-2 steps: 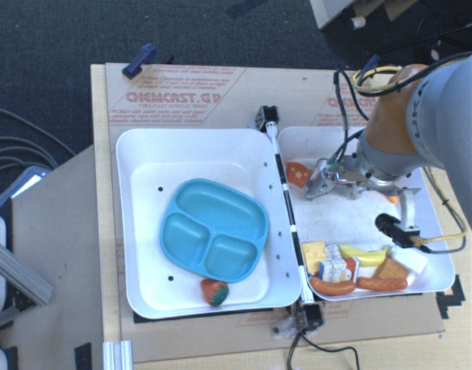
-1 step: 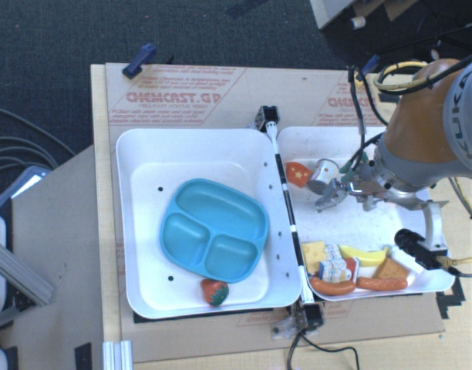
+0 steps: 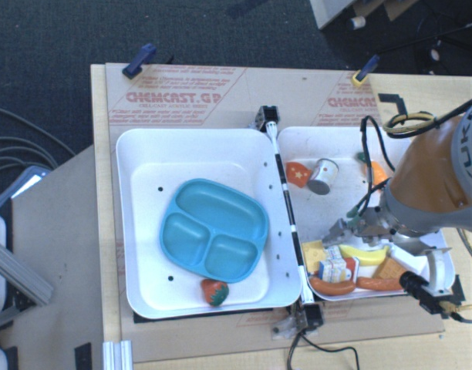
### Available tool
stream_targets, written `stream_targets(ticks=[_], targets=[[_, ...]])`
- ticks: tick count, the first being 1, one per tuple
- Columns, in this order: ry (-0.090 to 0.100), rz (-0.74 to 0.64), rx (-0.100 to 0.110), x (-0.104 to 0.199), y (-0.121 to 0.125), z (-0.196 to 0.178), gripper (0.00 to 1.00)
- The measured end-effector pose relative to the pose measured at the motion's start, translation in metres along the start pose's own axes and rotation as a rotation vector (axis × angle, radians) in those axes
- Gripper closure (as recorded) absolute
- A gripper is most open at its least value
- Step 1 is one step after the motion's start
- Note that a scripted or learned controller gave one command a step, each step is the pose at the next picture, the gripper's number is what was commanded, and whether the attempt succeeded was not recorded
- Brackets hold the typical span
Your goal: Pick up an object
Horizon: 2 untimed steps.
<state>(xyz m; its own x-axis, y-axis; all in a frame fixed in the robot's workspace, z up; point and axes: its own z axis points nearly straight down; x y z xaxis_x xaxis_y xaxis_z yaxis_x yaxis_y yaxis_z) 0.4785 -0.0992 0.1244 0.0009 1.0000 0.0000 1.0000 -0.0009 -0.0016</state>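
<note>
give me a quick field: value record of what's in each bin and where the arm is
left bin: blue divided plate in the middle, strawberry at the near edge
right bin: metal cup on its side beside an orange-red piece at the far end; banana, hot dog and other toy food heaped at the near end
arm: reaches in from the right, over the right bin
gripper: low over the near heap, by the banana; grasp unclear

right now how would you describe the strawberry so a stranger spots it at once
Find the left white bin, which holds a blue divided plate. The strawberry lies just past the plate's near edge, by the bin's front wall: small, red with a green top, the only red thing in that bin.
</note>
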Motion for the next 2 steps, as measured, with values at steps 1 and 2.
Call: stream_targets(ticks=[1, 2], targets=[[0.001, 0.0, -0.001, 0.0003, 0.0005, -0.0102, 1.0], [0.0, 0.0, 0.0, 0.0003, 0.0003, -0.0097, 0.0]])
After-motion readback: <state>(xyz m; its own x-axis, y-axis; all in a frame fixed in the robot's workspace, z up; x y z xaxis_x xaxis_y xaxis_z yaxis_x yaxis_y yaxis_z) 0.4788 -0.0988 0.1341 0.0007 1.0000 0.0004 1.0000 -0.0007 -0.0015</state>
